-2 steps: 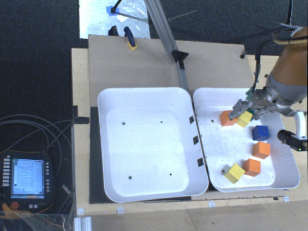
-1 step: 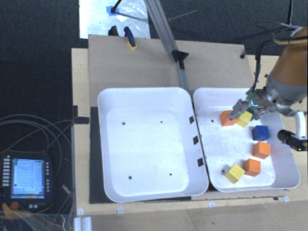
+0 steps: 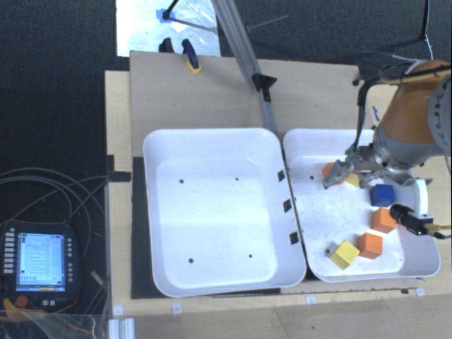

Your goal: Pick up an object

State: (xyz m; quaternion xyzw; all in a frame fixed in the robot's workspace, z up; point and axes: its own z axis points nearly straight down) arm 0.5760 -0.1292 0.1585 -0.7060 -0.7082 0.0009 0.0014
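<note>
My gripper (image 3: pixel 337 175) hangs low over the far-left part of the right bin (image 3: pixel 318 260), the grey arm with its orange band reaching in from the right. A small orange piece (image 3: pixel 328 169) and a yellow piece (image 3: pixel 352 181) lie right beside the gripper, partly hidden by it. A blue cube (image 3: pixel 382 193) sits just right of the gripper. Nearer the front are an orange cube (image 3: pixel 383 219), a second orange cube (image 3: pixel 369 244) and a yellow cube (image 3: pixel 345 253).
The left bin (image 3: pixel 159 210) stands beside the right one, their walls meeting at a rim with black clips (image 3: pixel 287 205). A grey pole (image 3: pixel 244 48) slants over the bench's far side. A teach pendant (image 3: pixel 39 263) lies off the bench, at the left.
</note>
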